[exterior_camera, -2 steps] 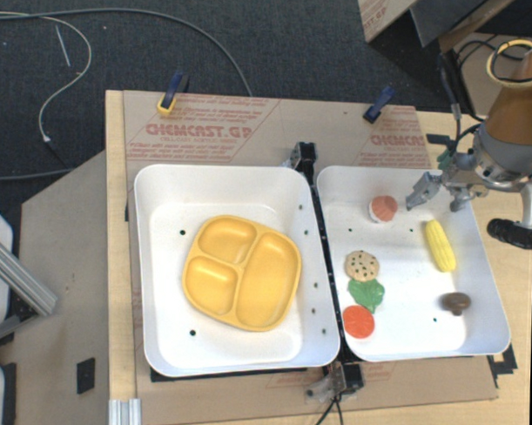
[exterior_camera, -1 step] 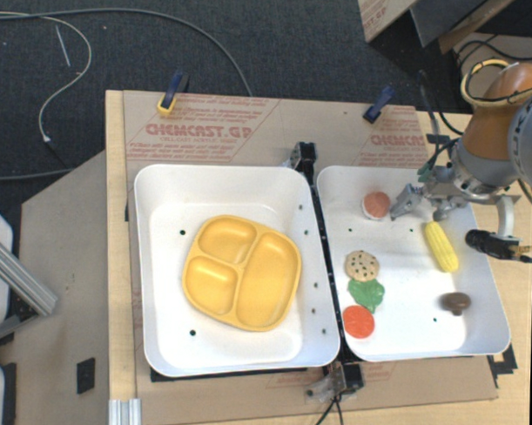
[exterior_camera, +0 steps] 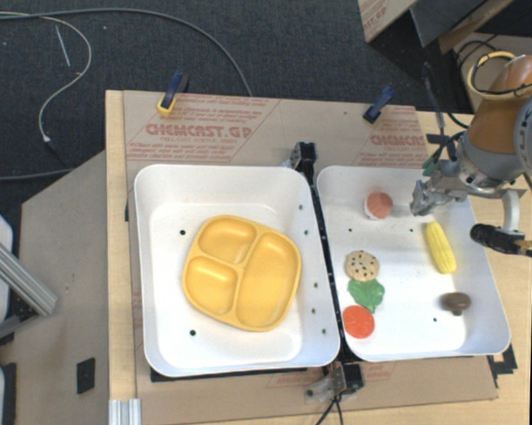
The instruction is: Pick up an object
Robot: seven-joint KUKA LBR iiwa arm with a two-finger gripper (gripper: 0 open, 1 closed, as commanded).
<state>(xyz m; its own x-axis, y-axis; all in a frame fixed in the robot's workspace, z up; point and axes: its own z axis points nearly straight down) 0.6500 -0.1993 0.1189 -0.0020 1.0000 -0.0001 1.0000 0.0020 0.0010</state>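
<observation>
The right bin [exterior_camera: 479,341] holds several small toy foods. A pink-red round piece [exterior_camera: 379,204] lies near its far wall. A yellow corn cob [exterior_camera: 440,247] lies to the right of the middle. A chocolate-chip cookie [exterior_camera: 362,265], a green leafy piece [exterior_camera: 367,294] and an orange-red disc [exterior_camera: 359,321] sit in a column along the left wall. A brown piece [exterior_camera: 456,302] rests near the right wall. My gripper [exterior_camera: 425,201] hangs low over the far part of this bin, between the pink-red piece and the corn, just above the corn's top end.
The left bin [exterior_camera: 151,247] holds a yellow divided plate [exterior_camera: 242,272]. A black divider [exterior_camera: 321,253] with clamps runs between the bins. Blue clips [exterior_camera: 173,91] [exterior_camera: 379,104] hold the cardboard base at the back. Cables lie on the dark floor at the upper left.
</observation>
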